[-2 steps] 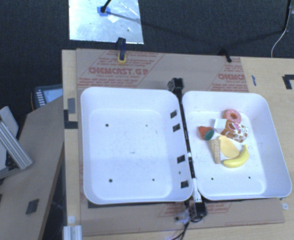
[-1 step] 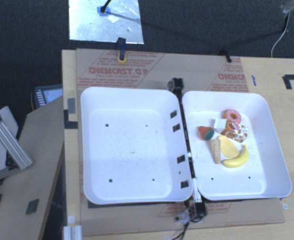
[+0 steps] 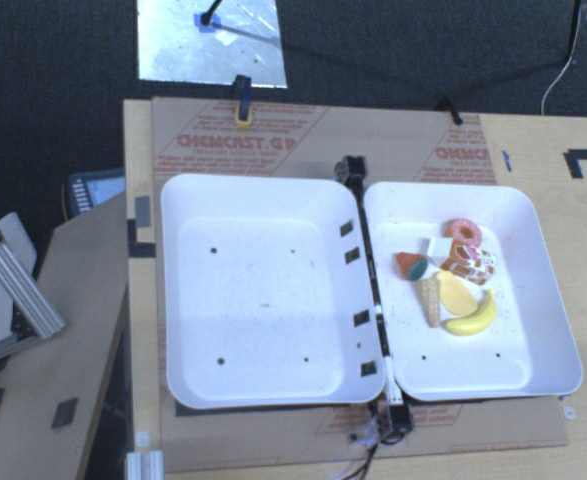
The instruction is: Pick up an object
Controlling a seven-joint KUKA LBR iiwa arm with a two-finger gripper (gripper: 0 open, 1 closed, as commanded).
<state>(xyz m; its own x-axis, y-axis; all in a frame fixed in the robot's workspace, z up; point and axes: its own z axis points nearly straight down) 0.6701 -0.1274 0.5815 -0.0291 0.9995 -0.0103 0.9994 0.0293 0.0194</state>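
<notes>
The right bin (image 3: 533, 358) holds a tight cluster of toy food near its middle. A pink donut (image 3: 463, 232) lies at the top of the cluster. Below it sit a white block (image 3: 439, 248) and a frosted pastry with sprinkles (image 3: 470, 264). A red and green strawberry piece (image 3: 410, 265) is at the cluster's left. A tan cone (image 3: 430, 300), a pale yellow slice (image 3: 456, 293) and a yellow banana (image 3: 473, 319) lie at the bottom, touching one another.
The left bin (image 3: 263, 298) adjoins the right one along a black hinge strip (image 3: 368, 288). A silver sheet (image 3: 211, 28) lies on the dark floor behind the bench. A metal rail (image 3: 13, 278) stands at the far left.
</notes>
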